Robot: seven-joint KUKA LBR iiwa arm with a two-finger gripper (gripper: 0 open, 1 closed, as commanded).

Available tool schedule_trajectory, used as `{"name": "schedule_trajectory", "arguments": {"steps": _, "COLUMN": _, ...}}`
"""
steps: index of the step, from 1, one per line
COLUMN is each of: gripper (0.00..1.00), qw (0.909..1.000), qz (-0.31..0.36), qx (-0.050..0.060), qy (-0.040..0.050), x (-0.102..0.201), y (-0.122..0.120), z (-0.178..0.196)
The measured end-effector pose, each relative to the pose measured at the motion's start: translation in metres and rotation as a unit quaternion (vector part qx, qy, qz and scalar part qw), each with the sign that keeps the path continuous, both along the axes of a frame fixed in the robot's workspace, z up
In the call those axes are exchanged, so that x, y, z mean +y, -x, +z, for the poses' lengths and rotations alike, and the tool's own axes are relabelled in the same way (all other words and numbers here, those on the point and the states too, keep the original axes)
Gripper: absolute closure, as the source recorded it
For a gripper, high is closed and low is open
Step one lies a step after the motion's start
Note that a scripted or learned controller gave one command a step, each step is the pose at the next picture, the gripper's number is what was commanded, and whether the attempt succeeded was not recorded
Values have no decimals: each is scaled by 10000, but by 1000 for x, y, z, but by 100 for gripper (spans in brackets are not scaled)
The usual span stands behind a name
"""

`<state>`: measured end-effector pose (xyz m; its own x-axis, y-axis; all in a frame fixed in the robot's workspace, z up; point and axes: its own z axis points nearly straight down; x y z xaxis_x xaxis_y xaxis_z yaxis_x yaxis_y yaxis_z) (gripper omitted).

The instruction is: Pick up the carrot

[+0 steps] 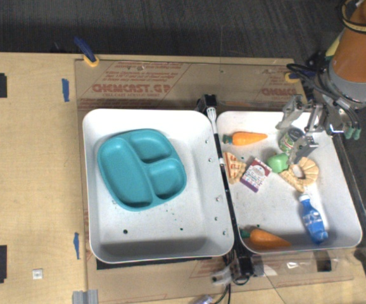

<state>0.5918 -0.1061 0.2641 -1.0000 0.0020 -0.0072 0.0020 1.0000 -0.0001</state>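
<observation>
Two orange carrots lie in the right bin. One carrot rests near the bin's far left corner, green end to the left. The other carrot lies against the near wall. My gripper hangs over the far right part of this bin, to the right of the upper carrot and apart from it. Its fingers stand open with nothing between them, just above a green round toy.
The right bin also holds a waffle-like piece, a small purple-and-white packet, a tan pastry and a blue bottle. A teal divided plate lies in the left bin.
</observation>
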Motion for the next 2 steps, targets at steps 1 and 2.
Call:
{"name": "schedule_trajectory", "arguments": {"steps": 1, "gripper": 0, "qw": 10000, "qz": 87, "qx": 45, "qy": -16, "x": 31, "y": -43, "z": -78}}
{"name": "schedule_trajectory", "arguments": {"steps": 2, "gripper": 0, "qw": 9951, "qz": -992, "qx": 19, "qy": -5, "x": 9, "y": -73, "z": -166}}
